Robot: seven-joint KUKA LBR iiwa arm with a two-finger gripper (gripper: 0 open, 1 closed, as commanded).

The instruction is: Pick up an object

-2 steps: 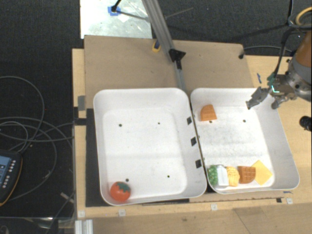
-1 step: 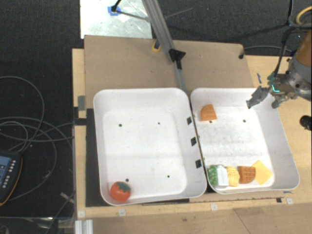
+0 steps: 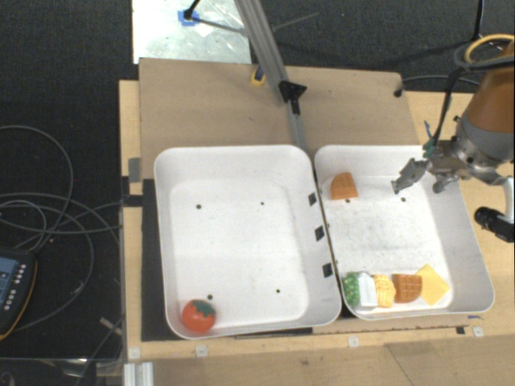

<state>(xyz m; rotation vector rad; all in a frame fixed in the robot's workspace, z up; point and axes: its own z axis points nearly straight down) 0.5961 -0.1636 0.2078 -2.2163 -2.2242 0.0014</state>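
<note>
My gripper [image 3: 420, 184] hangs over the back right part of the right bin [image 3: 451, 215]. Its two fingers are spread open and hold nothing. An orange wedge-shaped toy [image 3: 344, 186] lies at the bin's back left, well to the left of the fingers. Along the front wall sit a green piece [image 3: 352, 286], a white piece [image 3: 366, 289], a yellow corn cob [image 3: 385, 290], a brown waffle [image 3: 406, 288] and a yellow cheese slice [image 3: 433, 285]. A red tomato [image 3: 198, 315] rests in the front left corner of the left bin [image 3: 233, 215].
A grey pole [image 3: 265, 47] slants across the back of the bench and ends at the divider between the bins. Black clips [image 3: 319, 233] line that divider. Cables lie on the floor at the left.
</note>
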